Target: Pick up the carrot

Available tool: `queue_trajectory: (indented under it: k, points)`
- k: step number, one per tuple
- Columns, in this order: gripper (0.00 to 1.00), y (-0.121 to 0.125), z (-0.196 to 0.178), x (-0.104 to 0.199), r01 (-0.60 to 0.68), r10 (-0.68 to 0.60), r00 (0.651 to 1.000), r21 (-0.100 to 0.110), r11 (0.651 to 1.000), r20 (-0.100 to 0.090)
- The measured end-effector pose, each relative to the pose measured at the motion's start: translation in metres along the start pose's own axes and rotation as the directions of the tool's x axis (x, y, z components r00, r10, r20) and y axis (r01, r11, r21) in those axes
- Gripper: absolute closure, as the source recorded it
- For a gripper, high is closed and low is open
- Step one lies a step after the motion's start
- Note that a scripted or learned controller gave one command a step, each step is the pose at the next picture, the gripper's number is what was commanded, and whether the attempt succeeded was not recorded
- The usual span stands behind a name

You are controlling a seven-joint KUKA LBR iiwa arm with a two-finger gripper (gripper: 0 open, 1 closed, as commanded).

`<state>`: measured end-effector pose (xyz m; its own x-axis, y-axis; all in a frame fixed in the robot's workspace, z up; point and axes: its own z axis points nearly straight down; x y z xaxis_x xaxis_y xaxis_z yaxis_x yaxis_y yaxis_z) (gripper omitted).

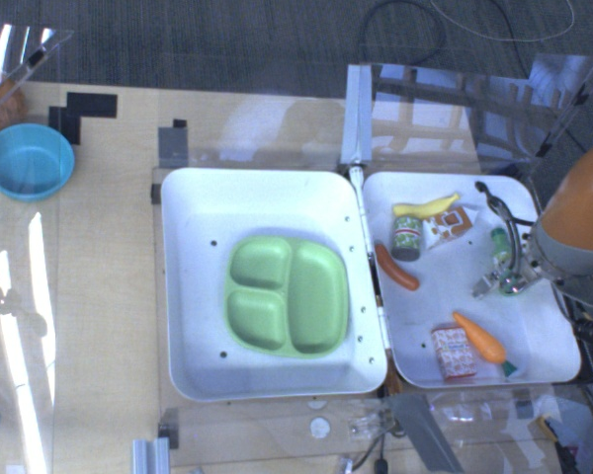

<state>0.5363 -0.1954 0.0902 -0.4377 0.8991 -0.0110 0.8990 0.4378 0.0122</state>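
2 white bins are sitting side by side on the bench (89, 314). The carrot (479, 338) is lying in the right bin (549, 363), near the tool (501, 282). I cannot tell the tool's state.

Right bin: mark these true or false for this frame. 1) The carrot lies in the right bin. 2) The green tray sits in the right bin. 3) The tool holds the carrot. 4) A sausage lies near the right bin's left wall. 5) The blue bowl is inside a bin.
1) True: the carrot lies in the right bin, beside a red packet.
2) False: the green tray sits in the left bin.
3) False: the tool is apart from the carrot, farther back in the bin.
4) True: the sausage lies there.
5) False: the blue bowl stands on the bench, left of both bins.
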Motion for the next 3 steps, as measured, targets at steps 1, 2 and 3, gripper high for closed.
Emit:
queue_trajectory:
  k: [1, 2, 3]
  points:
    - [0.0, 0.001, 0.001, 0.002, 0.002, -0.002, 1.0, 0.0, 1.0, -0.004]
    - [0.0, -0.002, -0.001, 0.094, 0.239, -0.239, 0.971, -0.003, 0.971, -0.003]
    - [0.0, 0.038, 0.001, 0.004, 0.198, -0.198, 0.98, 0.001, 0.98, -0.002]
